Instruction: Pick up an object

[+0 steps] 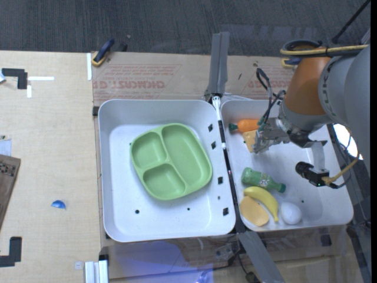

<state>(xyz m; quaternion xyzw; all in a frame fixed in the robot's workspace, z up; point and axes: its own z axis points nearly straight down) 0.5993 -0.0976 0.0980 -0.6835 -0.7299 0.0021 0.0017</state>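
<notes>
grey two-finger gripper hung low at the right white bin's far-left corner, beside a pale yellow block, apparently seeking a grasp; state of the jaws indeterminable.

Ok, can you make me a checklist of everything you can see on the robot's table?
Surface: wooden bench bearing two white bins, left bin and right bin.
Job's things: right bin holds an orange carrot, yellow wedge, green bottle, banana, yellow-orange round piece and white ball.
Clutter: green divided plate in the left bin; small blue piece on the bench.
Grippers: gripper low beside the yellow wedge; grasp cannot be told.
Cables: black cables along the arm.
Surroundings: dark floor behind.
</notes>
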